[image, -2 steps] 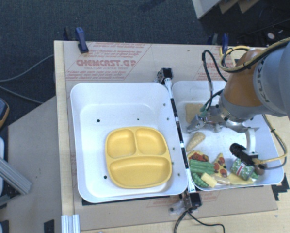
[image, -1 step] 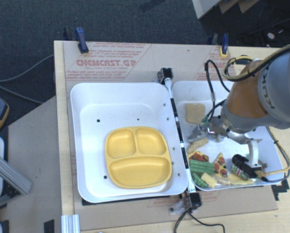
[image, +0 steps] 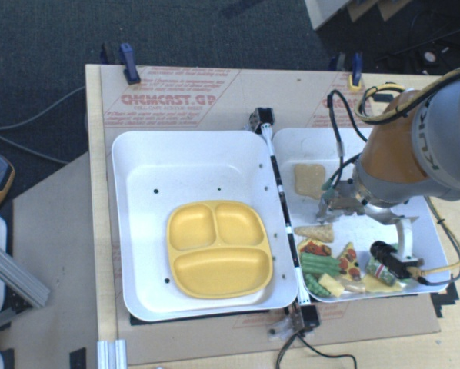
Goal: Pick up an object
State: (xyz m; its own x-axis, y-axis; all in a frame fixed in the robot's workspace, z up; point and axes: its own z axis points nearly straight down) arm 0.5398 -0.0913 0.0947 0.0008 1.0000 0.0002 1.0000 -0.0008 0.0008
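Observation:
In the right bin (image: 291, 148) lie several toy foods: a tan bread slice (image: 309, 179), a small tan sandwich piece (image: 313, 232), a pizza slice (image: 316, 247), green beans (image: 320, 265), a yellow piece (image: 330, 286), another pizza slice (image: 347, 260) and a dark can (image: 384, 267). My gripper (image: 327, 206) hangs low over the bin's middle, just above the sandwich piece and below the bread slice. The wrist hides the fingertips.
The left bin (image: 138, 160) holds a yellow divided plate (image: 217, 247). A black clamp (image: 261, 118) sits at the far end of the rim between the bins. Cables run over the arm and along the right bin's near right corner (image: 438, 271).

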